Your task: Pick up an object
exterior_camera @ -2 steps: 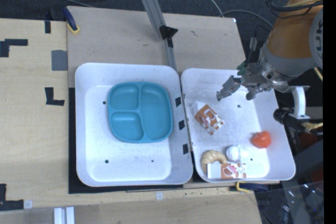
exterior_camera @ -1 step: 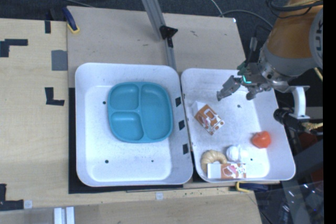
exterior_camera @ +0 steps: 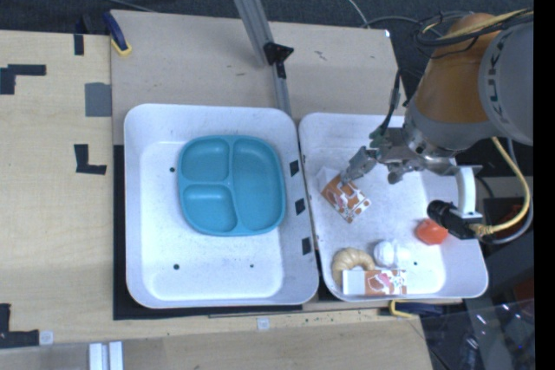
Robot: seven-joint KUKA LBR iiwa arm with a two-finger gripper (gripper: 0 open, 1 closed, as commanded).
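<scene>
My gripper (exterior_camera: 376, 168) hangs over the right bin (exterior_camera: 325, 134), fingers spread open with nothing between them. Its left fingertip (exterior_camera: 356, 165) is just above and right of an orange-and-white patterned packet (exterior_camera: 346, 197) lying on the bin floor. Nearer the front of the same bin lie a tan croissant (exterior_camera: 351, 259), a small white round object (exterior_camera: 385, 253) and a white-and-orange carton (exterior_camera: 375, 282). A red-orange ball (exterior_camera: 429, 230) rests at the bin's right side, beside a black part of the arm.
The left bin (exterior_camera: 147, 273) holds a teal divided plate (exterior_camera: 231, 185). A metal pole (exterior_camera: 251, 9) slants in from the top to the bins' shared rim. The arm's grey and orange body (exterior_camera: 460, 91) covers the right bin's far right corner.
</scene>
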